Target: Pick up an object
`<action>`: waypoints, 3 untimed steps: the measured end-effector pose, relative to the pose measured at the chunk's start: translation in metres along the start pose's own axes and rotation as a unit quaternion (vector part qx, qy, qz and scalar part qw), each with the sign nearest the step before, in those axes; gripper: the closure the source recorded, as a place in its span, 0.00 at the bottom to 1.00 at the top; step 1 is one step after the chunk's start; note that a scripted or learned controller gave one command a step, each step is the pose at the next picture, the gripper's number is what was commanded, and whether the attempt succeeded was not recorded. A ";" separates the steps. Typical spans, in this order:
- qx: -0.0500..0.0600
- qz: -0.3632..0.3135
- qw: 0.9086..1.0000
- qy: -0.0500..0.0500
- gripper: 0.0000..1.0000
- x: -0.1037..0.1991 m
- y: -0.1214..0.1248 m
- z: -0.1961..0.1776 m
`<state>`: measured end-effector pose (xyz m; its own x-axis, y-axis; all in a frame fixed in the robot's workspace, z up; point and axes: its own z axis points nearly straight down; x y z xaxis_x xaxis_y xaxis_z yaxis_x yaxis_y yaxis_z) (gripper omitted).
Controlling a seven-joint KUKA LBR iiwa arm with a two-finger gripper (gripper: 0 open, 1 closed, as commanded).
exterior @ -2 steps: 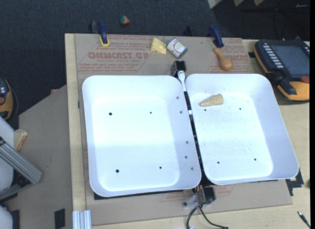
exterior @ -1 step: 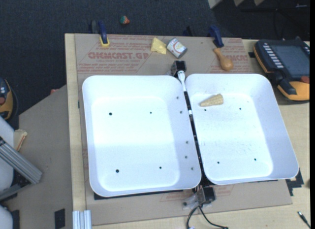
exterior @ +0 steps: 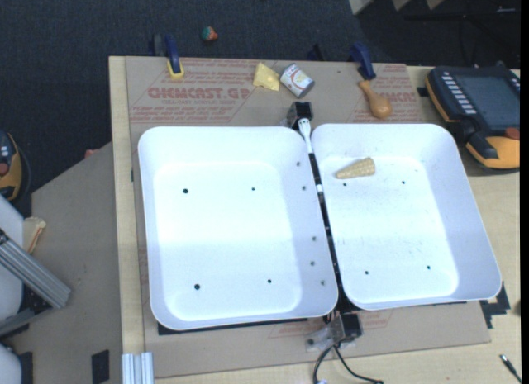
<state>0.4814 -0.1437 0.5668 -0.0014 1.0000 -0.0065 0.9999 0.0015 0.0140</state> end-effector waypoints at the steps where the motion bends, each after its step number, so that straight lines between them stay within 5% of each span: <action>1: -0.002 0.000 1.000 -0.001 1.00 0.000 0.001 -0.011; 2: -0.005 0.000 1.000 -0.002 1.00 0.000 0.002 -0.022; 3: 0.010 -0.001 1.000 0.004 1.00 0.041 -0.003 0.034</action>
<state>0.4792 -0.1033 0.5322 -0.0038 1.0000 0.0020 1.0000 0.0038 -0.0069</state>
